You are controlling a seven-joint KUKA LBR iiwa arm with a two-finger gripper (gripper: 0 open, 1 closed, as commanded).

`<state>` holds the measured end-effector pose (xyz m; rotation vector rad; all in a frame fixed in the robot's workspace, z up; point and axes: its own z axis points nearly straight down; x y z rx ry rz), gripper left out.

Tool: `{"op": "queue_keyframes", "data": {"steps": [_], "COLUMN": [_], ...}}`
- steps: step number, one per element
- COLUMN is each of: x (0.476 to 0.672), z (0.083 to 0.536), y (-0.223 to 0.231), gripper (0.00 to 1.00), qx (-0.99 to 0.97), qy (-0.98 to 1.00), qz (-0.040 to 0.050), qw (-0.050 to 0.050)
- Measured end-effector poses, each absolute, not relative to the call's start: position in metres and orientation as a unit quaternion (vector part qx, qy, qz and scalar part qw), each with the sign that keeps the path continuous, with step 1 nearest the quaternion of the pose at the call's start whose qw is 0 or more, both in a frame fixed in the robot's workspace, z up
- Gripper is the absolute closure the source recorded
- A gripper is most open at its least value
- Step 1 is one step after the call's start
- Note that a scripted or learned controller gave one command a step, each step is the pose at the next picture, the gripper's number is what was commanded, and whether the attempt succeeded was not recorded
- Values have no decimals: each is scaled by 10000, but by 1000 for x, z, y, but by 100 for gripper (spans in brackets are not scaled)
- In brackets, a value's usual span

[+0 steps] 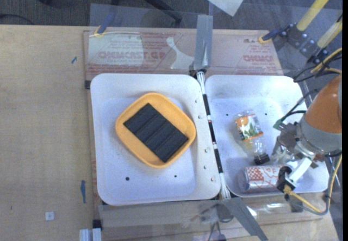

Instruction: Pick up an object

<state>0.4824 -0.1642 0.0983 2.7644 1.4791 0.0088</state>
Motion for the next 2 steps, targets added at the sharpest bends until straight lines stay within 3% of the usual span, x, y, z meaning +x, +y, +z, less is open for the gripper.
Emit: {"op": "queue_keyframes", "data": {"steps": [1, 2], "x": [482, 544], "z": [98, 90], "y": [-164, -101], "gripper": [0, 0], "qx": [8817, 8907], "qy": [4718, 4546], "qz": [28, 14], "qw": [31, 5]}}
